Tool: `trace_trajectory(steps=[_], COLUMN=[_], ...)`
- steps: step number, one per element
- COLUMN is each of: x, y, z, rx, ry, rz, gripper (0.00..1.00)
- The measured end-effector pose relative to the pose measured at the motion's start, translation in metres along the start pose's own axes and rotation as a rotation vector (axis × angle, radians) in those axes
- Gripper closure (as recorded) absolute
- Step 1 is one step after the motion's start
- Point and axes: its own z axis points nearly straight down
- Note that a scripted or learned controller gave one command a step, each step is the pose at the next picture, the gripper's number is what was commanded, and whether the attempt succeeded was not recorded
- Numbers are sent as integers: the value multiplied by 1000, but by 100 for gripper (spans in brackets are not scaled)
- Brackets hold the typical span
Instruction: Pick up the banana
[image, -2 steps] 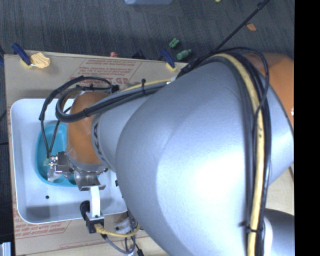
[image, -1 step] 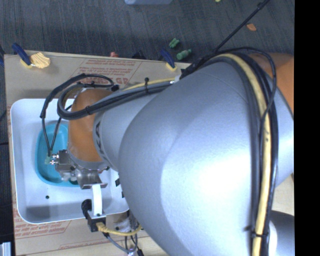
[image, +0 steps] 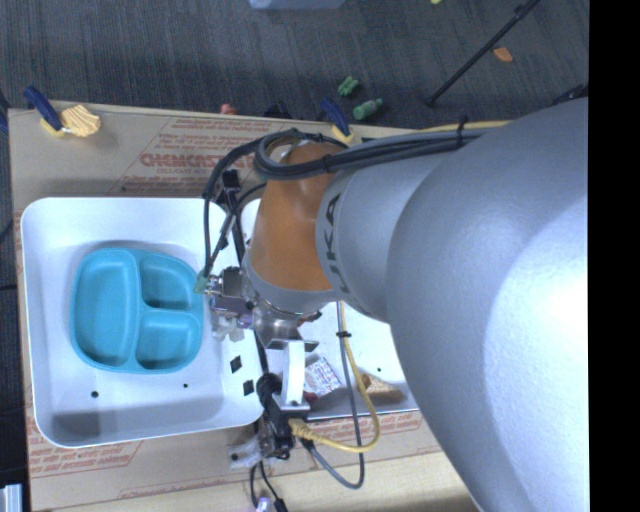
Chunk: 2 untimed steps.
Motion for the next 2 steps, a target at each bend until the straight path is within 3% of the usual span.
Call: trace_trajectory(steps=[1, 2], x=[71, 122], y=[-10, -18], z=[119, 119], rx=[-9, -10], ry=[3, 1], rz=[30, 287], gripper=[100, 100])
